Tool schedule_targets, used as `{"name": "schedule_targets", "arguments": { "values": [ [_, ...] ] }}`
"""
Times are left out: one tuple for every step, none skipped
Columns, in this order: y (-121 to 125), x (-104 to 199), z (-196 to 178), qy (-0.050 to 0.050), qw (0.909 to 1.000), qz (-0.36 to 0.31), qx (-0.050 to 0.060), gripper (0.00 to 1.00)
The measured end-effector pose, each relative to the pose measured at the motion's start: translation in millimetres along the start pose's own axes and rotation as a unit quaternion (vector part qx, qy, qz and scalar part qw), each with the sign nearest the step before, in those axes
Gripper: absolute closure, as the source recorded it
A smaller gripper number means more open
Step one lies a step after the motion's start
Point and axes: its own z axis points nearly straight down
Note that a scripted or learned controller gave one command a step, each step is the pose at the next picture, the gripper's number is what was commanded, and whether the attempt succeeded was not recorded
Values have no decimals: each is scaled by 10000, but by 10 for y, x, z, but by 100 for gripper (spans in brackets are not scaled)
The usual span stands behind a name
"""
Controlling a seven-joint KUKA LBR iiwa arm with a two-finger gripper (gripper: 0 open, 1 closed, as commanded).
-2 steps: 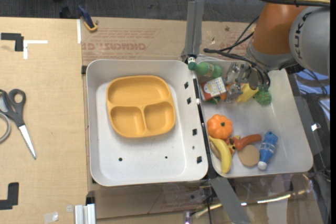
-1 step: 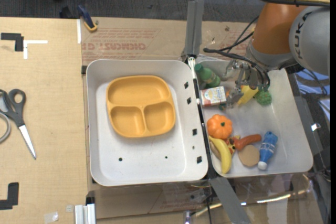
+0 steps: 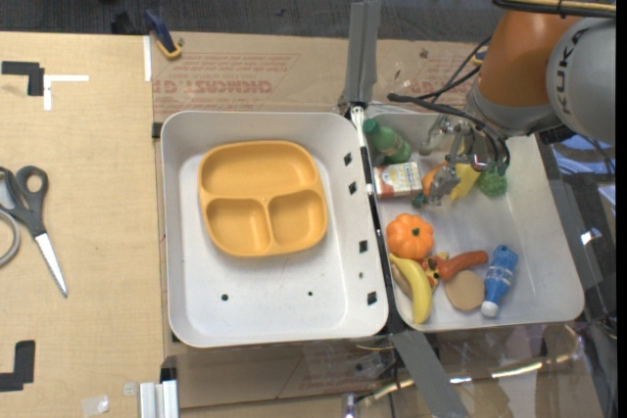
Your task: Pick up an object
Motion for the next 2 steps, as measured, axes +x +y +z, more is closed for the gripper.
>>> {"name": "schedule_targets", "arguments": {
  "values": [
    [6,-19,-114,-36,10000,-15,10,100],
    [9,-20,-116,-37,10000,-15,8,0]
  ]
}}
